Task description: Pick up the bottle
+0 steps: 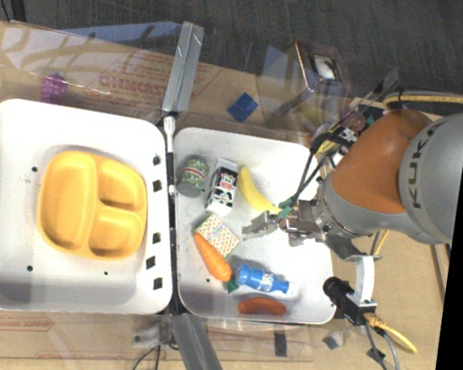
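Bottle (pixel 262 280): blue, white label, lying on its side on the floor of the right bin (pixel 303 160), close to that bin's near wall.
Sausage (pixel 262 306): reddish, lying just beside the bottle on its near side, along the same wall.
Carrot (pixel 212 257): orange, slanting, its green end touching the bottle's left end.
Patterned card (pixel 221 236): a small checked packet above the carrot, up and to the left of the bottle.
My claw (pixel 262 223): above the bottle, over the middle of the bin, its 2 fingers spread with nothing between them; it hangs apart from the bottle.
Banana (pixel 253 191): yellow, farther from the bottle, just beyond my fingertips.
Carton (pixel 224 186): small, white and dark, left of the banana.
Can (pixel 192 176): green-grey, left of the carton, well apart from the bottle.
My arm (pixel 404 174): grey with an orange band, reaching in to the right of the bottle.
Left bin (pixel 8 191): far left of the bottle, holding 1 yellow divided tray (pixel 92 203).
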You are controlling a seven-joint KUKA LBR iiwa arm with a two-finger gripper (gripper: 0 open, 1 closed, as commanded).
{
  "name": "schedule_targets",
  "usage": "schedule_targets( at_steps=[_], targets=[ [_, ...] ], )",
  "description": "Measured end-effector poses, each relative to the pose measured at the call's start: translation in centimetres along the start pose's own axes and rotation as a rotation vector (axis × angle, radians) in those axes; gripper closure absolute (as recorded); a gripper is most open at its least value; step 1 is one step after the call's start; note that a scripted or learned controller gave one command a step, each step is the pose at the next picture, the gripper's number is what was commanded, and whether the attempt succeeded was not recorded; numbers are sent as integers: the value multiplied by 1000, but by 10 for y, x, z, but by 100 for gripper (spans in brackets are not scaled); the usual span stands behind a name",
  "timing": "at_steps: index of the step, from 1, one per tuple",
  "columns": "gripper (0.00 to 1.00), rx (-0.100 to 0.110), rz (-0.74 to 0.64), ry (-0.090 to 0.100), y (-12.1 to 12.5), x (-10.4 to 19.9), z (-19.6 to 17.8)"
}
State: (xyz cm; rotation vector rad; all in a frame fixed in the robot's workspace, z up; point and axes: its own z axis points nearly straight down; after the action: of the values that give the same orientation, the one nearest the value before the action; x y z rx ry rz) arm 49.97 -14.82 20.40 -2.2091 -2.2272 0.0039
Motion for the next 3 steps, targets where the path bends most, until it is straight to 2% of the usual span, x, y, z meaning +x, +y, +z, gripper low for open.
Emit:
schedule_targets(
  at_steps=[1, 2, 3],
  targets=[
    [0, -2, 95, 1, -23, -1, 108],
    [100, -2, 88, 0, -22, -1, 99],
    [0, -2, 88, 0, -22, -1, 99]
  ],
)
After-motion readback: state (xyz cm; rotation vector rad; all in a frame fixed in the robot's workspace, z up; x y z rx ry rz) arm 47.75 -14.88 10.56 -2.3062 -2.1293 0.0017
